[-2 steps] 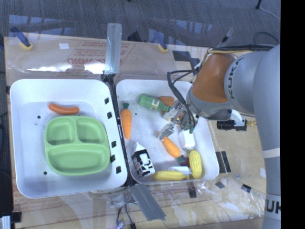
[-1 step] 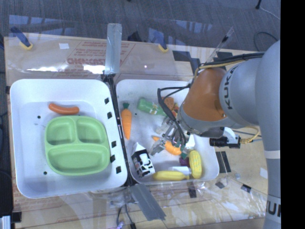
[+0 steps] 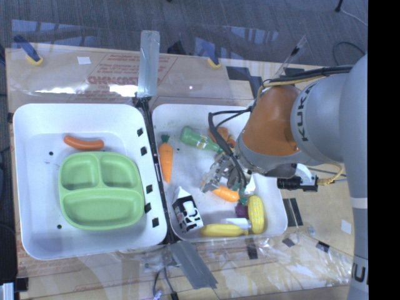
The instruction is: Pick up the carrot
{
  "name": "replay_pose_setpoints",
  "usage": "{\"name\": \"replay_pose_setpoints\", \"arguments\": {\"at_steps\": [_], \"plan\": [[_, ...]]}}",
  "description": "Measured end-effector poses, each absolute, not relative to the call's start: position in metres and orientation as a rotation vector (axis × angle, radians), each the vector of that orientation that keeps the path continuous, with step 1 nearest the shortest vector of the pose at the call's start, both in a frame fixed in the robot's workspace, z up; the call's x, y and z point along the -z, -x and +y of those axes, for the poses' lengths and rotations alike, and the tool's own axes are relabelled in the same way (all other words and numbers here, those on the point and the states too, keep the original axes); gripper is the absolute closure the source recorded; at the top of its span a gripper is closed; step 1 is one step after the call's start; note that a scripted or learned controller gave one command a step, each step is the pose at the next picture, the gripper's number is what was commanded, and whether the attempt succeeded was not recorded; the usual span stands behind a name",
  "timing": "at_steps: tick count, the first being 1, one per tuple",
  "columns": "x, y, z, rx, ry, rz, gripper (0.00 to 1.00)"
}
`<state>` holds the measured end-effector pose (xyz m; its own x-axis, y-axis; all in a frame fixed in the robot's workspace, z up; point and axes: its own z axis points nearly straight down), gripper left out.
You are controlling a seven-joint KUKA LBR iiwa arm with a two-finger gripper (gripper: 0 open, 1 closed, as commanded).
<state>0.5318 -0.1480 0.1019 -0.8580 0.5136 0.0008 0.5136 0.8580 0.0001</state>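
Camera view looks down on the table (image 3: 56, 74), where two white bins sit side by side under a sheet of clear plastic with faint red print too blurred to read. "KUKA" runs in dark letters down the grey arm (image 3: 328, 114), just beside its orange band.

The carrot (image 3: 165, 161) lies in the right bin (image 3: 187, 114) along its left wall, green top pointing away from the camera, well apart from the gripper (image 3: 215, 179). The gripper hangs low in the middle of that bin, its metal fingers (image 3: 209, 181) spread a little with nothing seen between them.

Around it lie a green bottle (image 3: 199, 139) near the far wall, a small orange piece (image 3: 226, 194) touching or just under the gripper, a corn cob (image 3: 255, 213) by the right wall with something purple (image 3: 241, 210) beside it, a banana (image 3: 220, 230) along the near wall, and a black-and-white carton (image 3: 187, 214) whose label cannot be read.

The left bin (image 3: 31, 124) holds a green divided plate (image 3: 100, 190) and a sausage (image 3: 84, 143) just beyond it. The arm's bulk covers the right bin's far right corner.
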Motion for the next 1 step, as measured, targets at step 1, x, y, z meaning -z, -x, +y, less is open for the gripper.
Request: {"name": "replay_pose_setpoints", "arguments": {"at_steps": [1], "plan": [[-0.1452,-0.5,-0.1437,0.0,1.201,-2.901,1.0]]}}
